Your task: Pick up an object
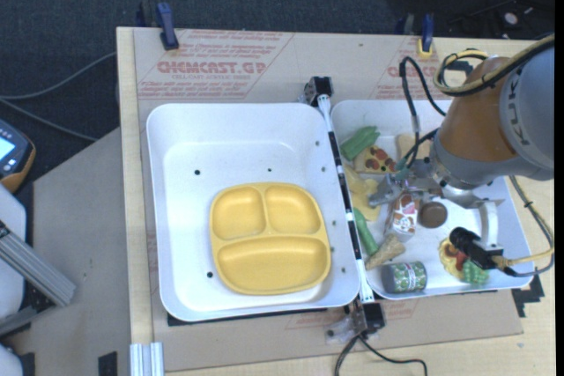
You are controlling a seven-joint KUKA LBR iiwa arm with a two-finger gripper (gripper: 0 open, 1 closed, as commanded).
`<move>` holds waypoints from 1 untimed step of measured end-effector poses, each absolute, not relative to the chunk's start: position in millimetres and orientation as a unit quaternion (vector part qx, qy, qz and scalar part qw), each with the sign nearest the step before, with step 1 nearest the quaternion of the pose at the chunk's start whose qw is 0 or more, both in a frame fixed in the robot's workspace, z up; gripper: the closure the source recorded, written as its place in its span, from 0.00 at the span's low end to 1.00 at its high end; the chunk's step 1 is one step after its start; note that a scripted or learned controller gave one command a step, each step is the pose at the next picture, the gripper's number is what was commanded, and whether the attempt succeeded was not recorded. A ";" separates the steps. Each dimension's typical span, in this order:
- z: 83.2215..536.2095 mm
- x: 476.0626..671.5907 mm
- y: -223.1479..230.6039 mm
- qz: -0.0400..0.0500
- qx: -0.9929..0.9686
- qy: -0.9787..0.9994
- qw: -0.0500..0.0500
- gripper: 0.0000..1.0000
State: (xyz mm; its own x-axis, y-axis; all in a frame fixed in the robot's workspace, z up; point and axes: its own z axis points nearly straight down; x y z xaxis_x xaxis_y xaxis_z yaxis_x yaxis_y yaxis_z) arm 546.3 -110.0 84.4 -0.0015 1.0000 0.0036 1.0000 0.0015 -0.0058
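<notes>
My gripper (394, 192) is low in the right bin (520, 229), reaching in from the right among a pile of toy foods. Directly beside it lie a small red-and-white carton (404, 217) and a brown round piece (432, 214). A green leafy piece (359, 141) and a pizza-like slice (379, 160) lie farther back. A long green pod (363, 230), a tan wedge (383, 253) and a green can (405, 277) lie toward the front. The arm hides whatever is under the wrist.
The left bin (176, 136) holds a yellow divided plate (267, 238). A yellow-red-green toy (463, 267) lies in the right bin's front right corner. The wall between the two bins (339, 180) runs just left of the gripper.
</notes>
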 end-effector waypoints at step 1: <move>96.1 550.0 -112.7 -0.001 -0.708 -0.707 -0.002 1.00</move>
